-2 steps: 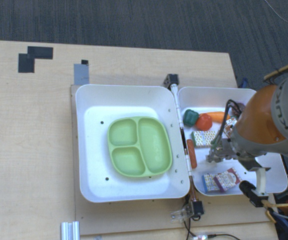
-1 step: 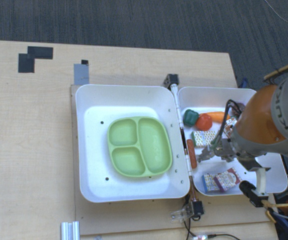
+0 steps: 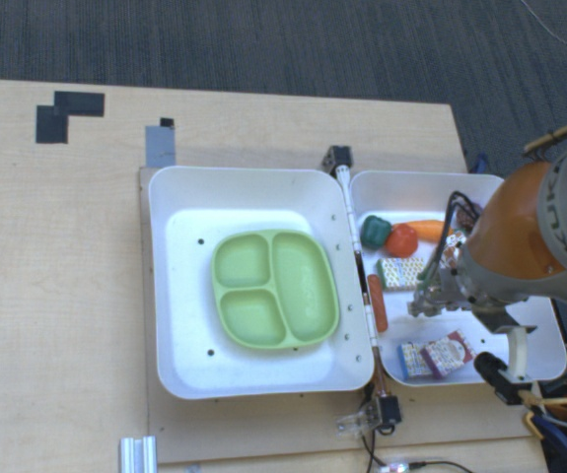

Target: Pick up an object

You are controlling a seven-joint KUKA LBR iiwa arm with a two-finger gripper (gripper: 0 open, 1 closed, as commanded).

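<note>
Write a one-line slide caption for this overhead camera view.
The arm's claw hangs over the right bin of small objects, beside a left bin holding a green divided tray.

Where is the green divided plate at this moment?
The plate lies in the middle of the left bin, on the camera view's left side. The divider separates it from the right bin.

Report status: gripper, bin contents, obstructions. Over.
Gripper low over right bin, nothing seen held. Carrot, red stick, packet loose. Green tray in left bin.

Tray (image 3: 274, 289) in left bin (image 3: 179, 294); packets (image 3: 435, 355) in right bin (image 3: 549, 358).
</note>
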